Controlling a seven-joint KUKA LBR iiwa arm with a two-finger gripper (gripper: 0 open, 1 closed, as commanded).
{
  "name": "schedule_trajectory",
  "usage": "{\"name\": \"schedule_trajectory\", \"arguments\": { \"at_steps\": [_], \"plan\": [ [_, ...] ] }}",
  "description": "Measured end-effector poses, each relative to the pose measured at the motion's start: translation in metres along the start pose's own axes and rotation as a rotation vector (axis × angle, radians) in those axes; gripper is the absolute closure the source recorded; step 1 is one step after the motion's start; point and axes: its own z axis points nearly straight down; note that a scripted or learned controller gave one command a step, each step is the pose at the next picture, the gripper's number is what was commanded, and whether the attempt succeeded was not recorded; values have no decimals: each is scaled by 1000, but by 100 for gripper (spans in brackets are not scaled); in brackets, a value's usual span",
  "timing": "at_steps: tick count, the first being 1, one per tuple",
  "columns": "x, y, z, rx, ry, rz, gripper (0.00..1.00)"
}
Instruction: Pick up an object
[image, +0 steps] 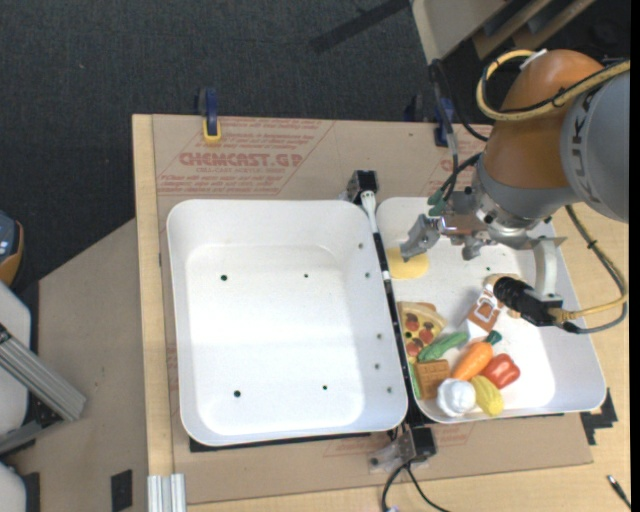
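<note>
We see the grey arm with its orange band (545, 95) reaching in from the right over the right-hand shallow white bin (585, 385). Its two-finger gripper (445, 238) hangs over the far left part of that bin, close to the divider between the two bins. One grey finger (418, 238) juts out to the left, just above a pale yellow flat disc-shaped piece (409, 266) lying against the bin's left wall; whether it touches the piece we cannot tell. How wide the pincer stands we cannot tell either, and nothing shows between its fingers.

The other toys crowd the near left part of the same bin: a pizza slice with red dots (422, 322), a green pod-shaped plastic vegetable (443, 346), an orange plastic carrot (473, 359), a red plastic pepper (502, 371), a yellow plastic piece (488, 396), a white rounded object (456, 397) and a tan square cracker (432, 375). A small orange-and-white box (484, 313) sits nearer the bin's middle.

The left-hand shallow white bin (200, 230) lies beside it, both resting on a brown cardboard sheet (250, 155).
</note>
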Motion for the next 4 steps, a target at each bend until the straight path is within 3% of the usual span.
{"name": "schedule_trajectory", "arguments": {
  "at_steps": [1, 2, 3, 4],
  "plan": [
    [-4, -2, -3, 9, -2, 7, 100],
    [74, 21, -121, -3, 2, -3, 100],
    [122, 61, -131, 6, -1, 2, 100],
    [178, 77, -73, 20, 0, 2, 100]
  ]
}}
